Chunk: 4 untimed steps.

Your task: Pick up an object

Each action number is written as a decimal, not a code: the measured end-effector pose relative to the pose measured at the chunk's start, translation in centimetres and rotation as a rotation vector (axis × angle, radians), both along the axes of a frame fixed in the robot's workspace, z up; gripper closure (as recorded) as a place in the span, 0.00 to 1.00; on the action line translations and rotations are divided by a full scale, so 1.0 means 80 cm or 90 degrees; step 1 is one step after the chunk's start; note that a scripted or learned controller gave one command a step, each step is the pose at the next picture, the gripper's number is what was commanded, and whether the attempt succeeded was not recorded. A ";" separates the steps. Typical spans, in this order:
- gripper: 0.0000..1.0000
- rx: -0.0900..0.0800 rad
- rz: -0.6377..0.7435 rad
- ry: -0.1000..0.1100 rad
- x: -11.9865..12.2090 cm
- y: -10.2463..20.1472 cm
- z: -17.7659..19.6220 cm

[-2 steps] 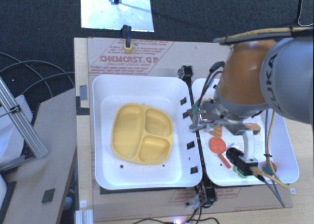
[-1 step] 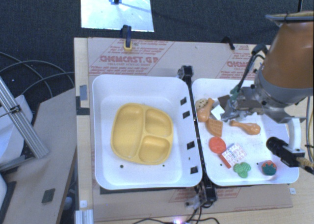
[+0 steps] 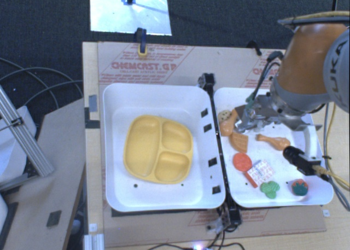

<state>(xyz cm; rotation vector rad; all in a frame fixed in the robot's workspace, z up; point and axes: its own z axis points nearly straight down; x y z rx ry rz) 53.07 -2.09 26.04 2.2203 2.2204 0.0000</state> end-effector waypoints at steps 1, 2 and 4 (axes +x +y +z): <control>0.00 0.001 0.001 0.000 -0.002 0.001 0.003; 0.00 0.002 0.000 0.006 -0.057 0.007 -0.100; 0.00 0.000 -0.003 0.001 -0.056 -0.097 -0.127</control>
